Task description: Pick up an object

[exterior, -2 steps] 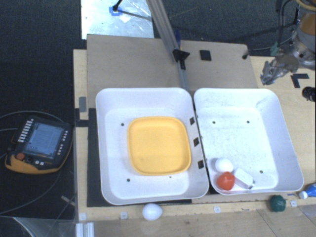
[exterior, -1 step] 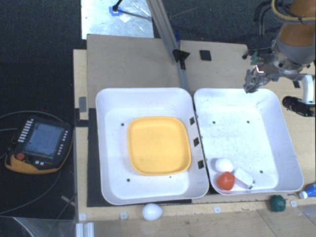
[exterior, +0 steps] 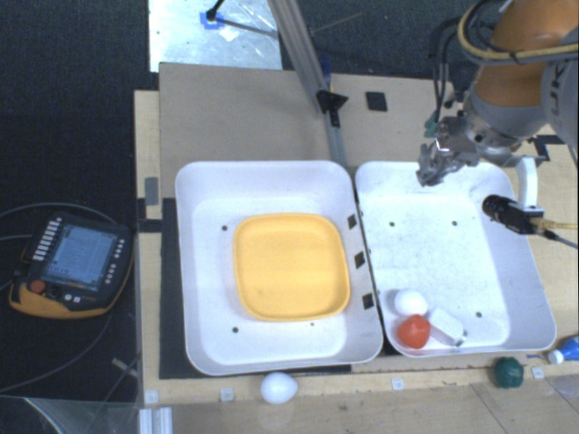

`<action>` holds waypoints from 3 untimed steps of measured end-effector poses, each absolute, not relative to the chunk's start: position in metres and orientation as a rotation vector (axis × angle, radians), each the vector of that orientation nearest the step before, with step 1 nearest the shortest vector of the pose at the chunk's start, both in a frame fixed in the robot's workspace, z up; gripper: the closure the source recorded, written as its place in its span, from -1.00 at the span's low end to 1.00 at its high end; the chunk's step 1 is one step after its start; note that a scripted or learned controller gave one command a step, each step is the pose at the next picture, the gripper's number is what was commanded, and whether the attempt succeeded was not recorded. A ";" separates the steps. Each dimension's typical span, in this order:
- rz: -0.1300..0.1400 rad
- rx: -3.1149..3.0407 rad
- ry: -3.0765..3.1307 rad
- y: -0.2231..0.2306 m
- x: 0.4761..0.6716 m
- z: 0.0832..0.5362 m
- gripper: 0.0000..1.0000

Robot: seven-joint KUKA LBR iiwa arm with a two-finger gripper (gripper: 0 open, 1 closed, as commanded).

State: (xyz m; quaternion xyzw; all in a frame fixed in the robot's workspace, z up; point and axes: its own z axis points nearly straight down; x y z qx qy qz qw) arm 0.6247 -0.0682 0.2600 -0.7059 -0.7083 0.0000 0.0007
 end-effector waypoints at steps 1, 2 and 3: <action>0.000 -2.217 -2.225 -0.032 0.592 0.254 1.00; -0.001 -2.217 -2.225 0.010 0.566 0.256 1.00; -0.001 -2.217 -2.225 0.055 0.543 0.255 1.00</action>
